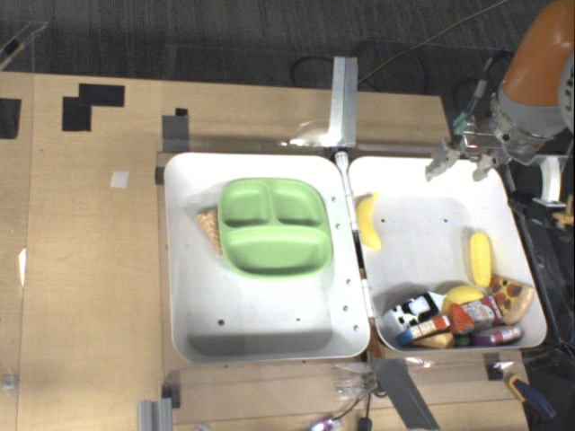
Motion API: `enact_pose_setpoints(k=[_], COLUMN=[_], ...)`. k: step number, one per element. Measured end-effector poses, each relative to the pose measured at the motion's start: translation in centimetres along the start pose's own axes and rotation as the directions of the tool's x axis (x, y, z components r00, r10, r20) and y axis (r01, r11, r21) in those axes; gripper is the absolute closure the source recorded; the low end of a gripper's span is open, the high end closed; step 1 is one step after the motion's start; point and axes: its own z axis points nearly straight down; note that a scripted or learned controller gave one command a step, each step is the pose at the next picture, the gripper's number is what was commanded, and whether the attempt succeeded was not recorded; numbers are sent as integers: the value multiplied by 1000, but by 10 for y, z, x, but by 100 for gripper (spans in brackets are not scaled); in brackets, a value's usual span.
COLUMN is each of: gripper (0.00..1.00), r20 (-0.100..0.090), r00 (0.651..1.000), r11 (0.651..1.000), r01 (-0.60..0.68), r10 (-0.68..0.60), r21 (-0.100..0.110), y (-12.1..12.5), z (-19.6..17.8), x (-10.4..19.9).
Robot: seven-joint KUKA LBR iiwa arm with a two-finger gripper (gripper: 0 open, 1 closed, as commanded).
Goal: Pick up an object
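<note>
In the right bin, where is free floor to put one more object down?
The middle of the right bin is bare, between the banana at its left wall and the yellow corn. The front right corner is crowded with a pile of toys. The gripper hangs over the back edge.

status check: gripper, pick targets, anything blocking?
Gripper open, nothing between its fingers, above right bin far edge. Banana at left wall, corn cob alone, rest piled at near edge. No obstruction above the loose items.

The divided tray (273,226) lies in the left bin (189,268), and 2 bananas (367,222) (482,257) lie in the right bin (422,241).
</note>
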Motion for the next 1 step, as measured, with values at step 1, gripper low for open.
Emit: enact_pose_setpoints(k=[1], gripper=[0], r20=[0], r00=[994], r11=[994], r01=[114], r10=[-114], r21=[0], y=[24], z=[47], x=[42])
